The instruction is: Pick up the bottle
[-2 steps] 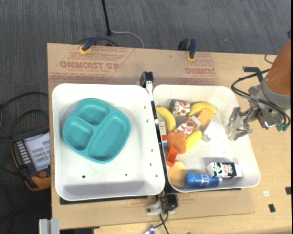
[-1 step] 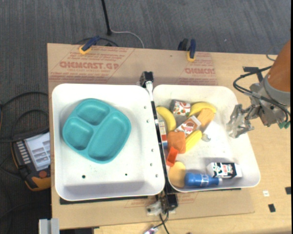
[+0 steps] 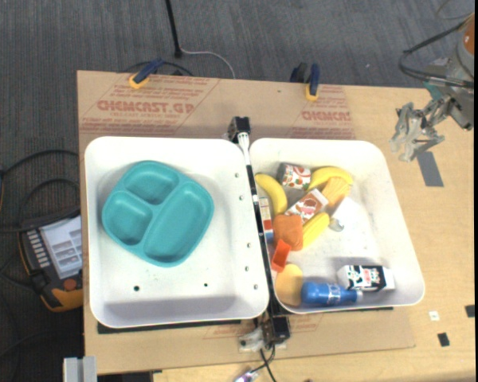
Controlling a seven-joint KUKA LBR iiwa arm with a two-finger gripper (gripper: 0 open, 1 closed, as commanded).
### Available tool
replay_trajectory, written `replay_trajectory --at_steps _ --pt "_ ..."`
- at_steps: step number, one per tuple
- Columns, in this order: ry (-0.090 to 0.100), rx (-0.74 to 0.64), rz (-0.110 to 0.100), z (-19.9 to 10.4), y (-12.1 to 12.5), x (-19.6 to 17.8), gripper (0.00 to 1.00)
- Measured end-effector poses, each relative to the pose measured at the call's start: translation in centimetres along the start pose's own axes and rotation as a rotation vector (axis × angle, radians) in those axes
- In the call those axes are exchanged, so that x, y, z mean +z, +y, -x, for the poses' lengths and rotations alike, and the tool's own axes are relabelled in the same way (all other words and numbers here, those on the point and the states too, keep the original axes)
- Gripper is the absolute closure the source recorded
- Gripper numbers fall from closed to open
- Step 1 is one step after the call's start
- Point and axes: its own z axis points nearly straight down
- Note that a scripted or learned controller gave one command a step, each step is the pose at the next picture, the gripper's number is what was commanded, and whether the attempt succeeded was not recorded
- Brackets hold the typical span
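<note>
Camera view: left bin (image 3: pixel 103 293) holds a teal plate (image 3: pixel 157 211); right bin (image 3: pixel 390 213) holds toys and the blue bottle (image 3: pixel 328 294) lying sideways; gripper (image 3: pixel 414 134) fingers spread.

The bottle (image 3: pixel 327 294) is blue, lying on its side along the near wall of the right bin; its length runs left to right. One end rests against a round yellow-orange piece on its left; the other sits just beside a small black-and-white carton.
</note>
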Motion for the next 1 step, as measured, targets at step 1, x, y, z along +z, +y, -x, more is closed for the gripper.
replay_trajectory --at_steps 1 --pt "0.004 -0.254 0.005 -1.9 4.06 12.5 1.0"
